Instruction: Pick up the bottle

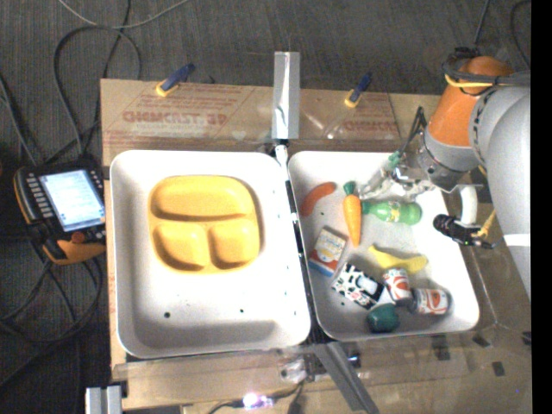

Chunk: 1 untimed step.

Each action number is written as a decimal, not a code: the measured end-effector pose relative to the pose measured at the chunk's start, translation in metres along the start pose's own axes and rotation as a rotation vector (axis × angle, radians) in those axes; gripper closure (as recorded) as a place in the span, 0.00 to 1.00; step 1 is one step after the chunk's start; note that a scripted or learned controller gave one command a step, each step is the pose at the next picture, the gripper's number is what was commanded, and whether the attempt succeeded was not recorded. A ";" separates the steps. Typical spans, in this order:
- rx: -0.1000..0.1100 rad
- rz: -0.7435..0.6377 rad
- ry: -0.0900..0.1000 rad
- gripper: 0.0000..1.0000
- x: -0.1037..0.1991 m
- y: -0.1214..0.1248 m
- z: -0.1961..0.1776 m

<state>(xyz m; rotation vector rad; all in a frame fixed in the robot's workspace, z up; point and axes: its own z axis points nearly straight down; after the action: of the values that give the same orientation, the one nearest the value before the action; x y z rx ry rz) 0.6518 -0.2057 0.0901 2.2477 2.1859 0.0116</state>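
Dark carpet strewn with cables surrounded the bench (216, 115), and on it we saw two shallow white bins side by side. From the single overhead view, the left bin (138, 257) held a yellow divided tray (205, 222) and little else. The right bin (466, 313) was crowded: an orange carrot (352, 217) standing nearly vertical in the picture, a red-orange sausage-shaped piece (316, 197) to its left, a small carton (329, 250), a yellow banana (398, 260), a black-and-white patterned box (357, 285), two red-and-white cans (416, 293) and a dark green lump (383, 318) near the lower rim.

The bottle (392, 211), pale green and lying on its side, sat in the upper middle of that bin, its cap end touching or just beside the carrot. The gripper (395, 178) hung right above it at the end of the orange-banded arm (453, 119) coming in from the upper right. We could not tell how far its fingers were spread, nor whether they had anything between them; the metal parts blurred into the bottle's upper edge.

We judged the step to be the closing approach. To do it well, the fingers ought to straddle the bottle across its narrow width, near mid-body, and stay clear of the carrot so that it would not be caught too. A round plastic body might roll or squirt out if pinched off-centre.
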 end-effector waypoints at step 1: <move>-0.002 -0.035 0.000 0.00 -0.003 -0.046 -0.002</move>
<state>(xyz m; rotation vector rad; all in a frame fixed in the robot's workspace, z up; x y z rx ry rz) 0.6055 -0.2074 0.0913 2.2078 2.2241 0.0137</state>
